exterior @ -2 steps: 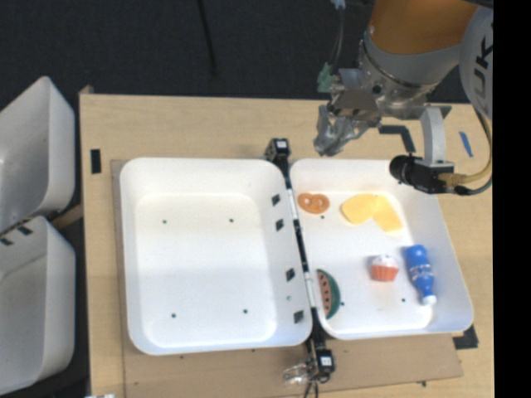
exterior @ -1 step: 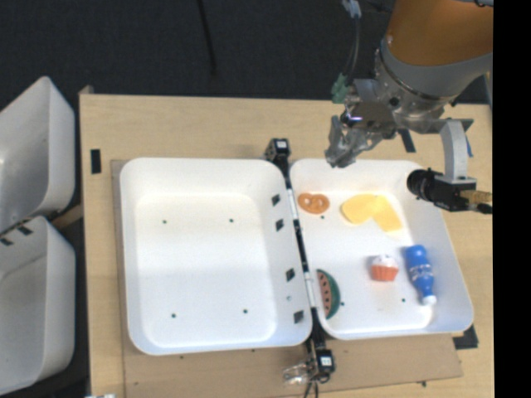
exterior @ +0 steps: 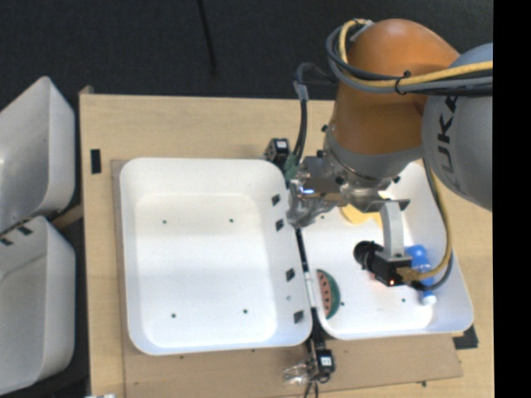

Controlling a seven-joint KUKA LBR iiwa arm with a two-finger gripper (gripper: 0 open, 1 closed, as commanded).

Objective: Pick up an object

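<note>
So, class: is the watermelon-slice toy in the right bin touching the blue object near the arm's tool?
Apart. The camera view shows the watermelon-slice toy by the right bin's left wall, with bare white floor between it and the blue object.

A pale tan desk (exterior: 99, 247) is seen carrying two white bins (exterior: 199, 255). The arm (exterior: 390, 89) is coloured orange above grey. In the bin nearer the desk's right edge, a green-rimmed red slice dotted with dark seeds (exterior: 329, 293), a yellow piece (exterior: 358, 215) and a blue object (exterior: 418, 258) are shown.
</note>
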